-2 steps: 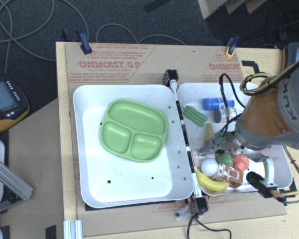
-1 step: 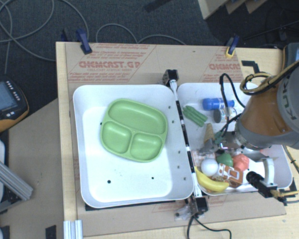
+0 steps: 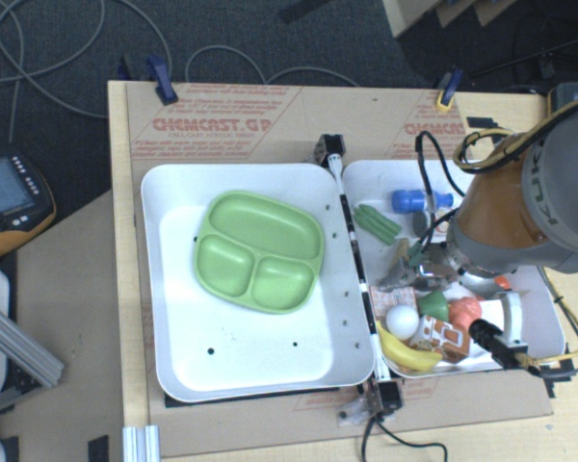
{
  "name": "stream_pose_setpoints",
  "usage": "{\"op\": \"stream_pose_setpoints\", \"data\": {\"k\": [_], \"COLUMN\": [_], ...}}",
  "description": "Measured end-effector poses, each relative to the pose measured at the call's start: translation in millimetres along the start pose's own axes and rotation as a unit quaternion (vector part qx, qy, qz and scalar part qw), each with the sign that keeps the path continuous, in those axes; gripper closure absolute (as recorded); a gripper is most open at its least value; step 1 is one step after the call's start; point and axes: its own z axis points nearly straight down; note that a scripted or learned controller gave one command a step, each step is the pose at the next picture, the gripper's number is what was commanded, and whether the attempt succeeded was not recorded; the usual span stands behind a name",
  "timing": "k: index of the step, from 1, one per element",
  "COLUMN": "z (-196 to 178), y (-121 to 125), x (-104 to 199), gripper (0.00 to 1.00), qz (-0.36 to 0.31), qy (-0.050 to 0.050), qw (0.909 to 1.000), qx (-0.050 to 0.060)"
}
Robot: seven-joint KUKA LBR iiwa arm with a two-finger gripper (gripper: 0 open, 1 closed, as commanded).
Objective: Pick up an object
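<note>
Objects for picking lie heaped in the right bin (image 3: 549, 330), and the arm (image 3: 520, 205) leans in over them from the right, its grey body and orange band covering much of that bin. The cardboard (image 3: 212, 123) under both bins carries red print that reads roughly "CHEMCAST GP", once behind each bin; the smaller lines beneath are too fine to read. The left bin (image 3: 173, 287) holds a green tray (image 3: 258, 251) with three compartments, lying flat toward the bin's back.

In the right bin, a banana (image 3: 407, 352) curves along the near edge, with a white ball (image 3: 401, 320) just behind it. A small brown-and-white pack (image 3: 443, 336) sits beside the banana; its label cannot be made out. A green piece (image 3: 376, 222) lies near the divider, and a blue piece (image 3: 409, 200) sits farther back.

The gripper (image 3: 422, 269) is down among the clutter in the middle of the right bin, and whether it is spread or closed cannot be told.
</note>
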Motion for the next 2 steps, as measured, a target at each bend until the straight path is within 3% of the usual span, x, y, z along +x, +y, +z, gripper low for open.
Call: {"op": "stream_pose_setpoints", "data": {"k": [1,2], "z": [-39,3], "y": [71,25], "x": [-10,-12], "gripper": [0.00,0.00], "qz": [-0.001,0.000], "qy": [0.001,0.002], "qw": [1.0000,1.0000], "qx": [0.002,0.004]}}
